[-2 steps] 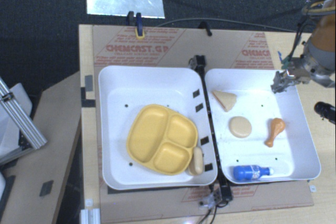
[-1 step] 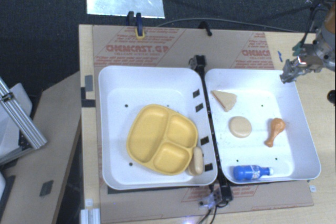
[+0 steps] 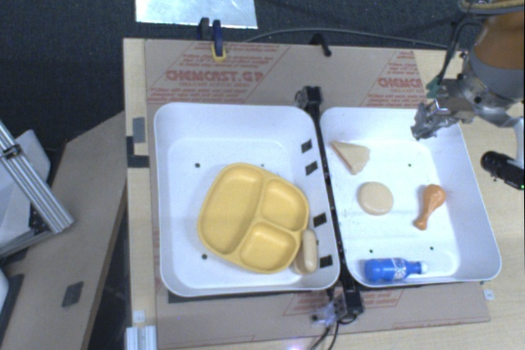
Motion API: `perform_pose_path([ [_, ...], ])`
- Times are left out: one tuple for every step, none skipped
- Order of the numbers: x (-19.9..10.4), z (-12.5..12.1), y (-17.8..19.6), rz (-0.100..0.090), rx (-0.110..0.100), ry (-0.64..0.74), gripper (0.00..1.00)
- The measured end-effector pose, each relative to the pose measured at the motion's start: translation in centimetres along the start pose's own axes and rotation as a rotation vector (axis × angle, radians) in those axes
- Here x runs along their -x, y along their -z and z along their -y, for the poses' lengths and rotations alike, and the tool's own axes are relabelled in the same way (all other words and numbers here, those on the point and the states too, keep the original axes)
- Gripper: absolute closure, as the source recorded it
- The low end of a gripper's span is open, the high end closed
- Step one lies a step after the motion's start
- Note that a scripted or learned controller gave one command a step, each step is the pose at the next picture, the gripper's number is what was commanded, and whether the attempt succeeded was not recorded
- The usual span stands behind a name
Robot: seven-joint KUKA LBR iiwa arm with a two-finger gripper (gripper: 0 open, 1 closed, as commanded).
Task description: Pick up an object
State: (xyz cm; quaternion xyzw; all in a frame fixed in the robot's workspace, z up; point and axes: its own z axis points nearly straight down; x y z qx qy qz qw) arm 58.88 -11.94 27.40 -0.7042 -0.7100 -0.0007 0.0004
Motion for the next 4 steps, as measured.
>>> perform_pose_path([
  [-4.3, 1.2, 0.0, 0.001, 0.001, 0.000, 1.00],
  [-8.6, 2.3, -0.1, 0.001, 0.001, 0.000, 1.00],
  [-13.7, 4.7, -0.6, 0.000, -0.001, 0.000, 1.00],
  [-19.2, 5.7, -0.8, -0.001, 0.000, 0.002, 1.00],
])
